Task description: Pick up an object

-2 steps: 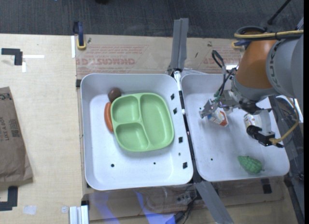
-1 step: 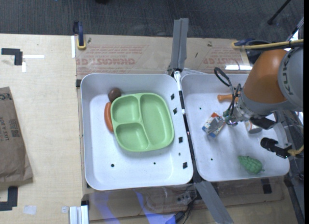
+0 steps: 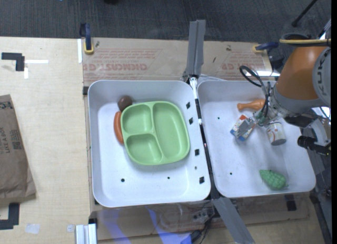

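The fingers are down in the right bin, low over a cluster of small things, but from where I stand I cannot tell whether they are spread or closed; the wrist and cabling blur their tips. Just under and to the left of them lies a small blue-and-white packet, which looks to be the thing being gone for. Its long axis runs on a slant, from lower left up toward the upper right, the upper end pointing at the fingers. An orange toy piece lies just beyond it, and a pale cup-like object lies on its side just to the right. A green knobbly item sits well apart, near the bin's front edge.

I judge this to be the reach or the moment of closing, not yet a lift: nothing is plainly between the fingers. The next move calls for a firm close across the packet's short side, then a straight rise clear of its neighbours.

The left bin holds a green divided plate, with a brown ball and an orange sausage shape touching its left rim.
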`<state>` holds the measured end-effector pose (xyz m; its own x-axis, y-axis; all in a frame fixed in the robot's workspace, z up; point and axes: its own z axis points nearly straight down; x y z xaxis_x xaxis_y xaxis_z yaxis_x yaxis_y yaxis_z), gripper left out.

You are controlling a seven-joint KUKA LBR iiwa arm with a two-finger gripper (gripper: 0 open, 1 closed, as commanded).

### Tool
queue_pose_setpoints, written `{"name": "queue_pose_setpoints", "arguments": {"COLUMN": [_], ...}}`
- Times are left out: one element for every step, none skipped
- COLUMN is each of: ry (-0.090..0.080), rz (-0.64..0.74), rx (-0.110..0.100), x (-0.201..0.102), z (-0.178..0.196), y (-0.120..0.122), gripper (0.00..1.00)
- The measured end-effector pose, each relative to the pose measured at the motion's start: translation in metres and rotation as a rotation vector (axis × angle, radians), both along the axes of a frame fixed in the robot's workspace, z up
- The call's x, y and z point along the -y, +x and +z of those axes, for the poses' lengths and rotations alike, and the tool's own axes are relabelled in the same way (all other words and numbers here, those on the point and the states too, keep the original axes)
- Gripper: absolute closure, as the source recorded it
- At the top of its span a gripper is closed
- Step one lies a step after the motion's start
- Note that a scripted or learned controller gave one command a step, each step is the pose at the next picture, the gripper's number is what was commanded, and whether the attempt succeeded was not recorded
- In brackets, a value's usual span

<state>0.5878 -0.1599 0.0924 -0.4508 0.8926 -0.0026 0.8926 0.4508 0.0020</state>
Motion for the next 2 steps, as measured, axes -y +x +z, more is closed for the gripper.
{"name": "queue_pose_setpoints", "arguments": {"ry": [0.001,-0.001], "rz": [-0.034,-0.081], "rx": [-0.004,0.001], "x": [0.043,0.062], "z": [0.021,0.059], "y": [0.060,0.072], "gripper": [0.00,0.00]}}
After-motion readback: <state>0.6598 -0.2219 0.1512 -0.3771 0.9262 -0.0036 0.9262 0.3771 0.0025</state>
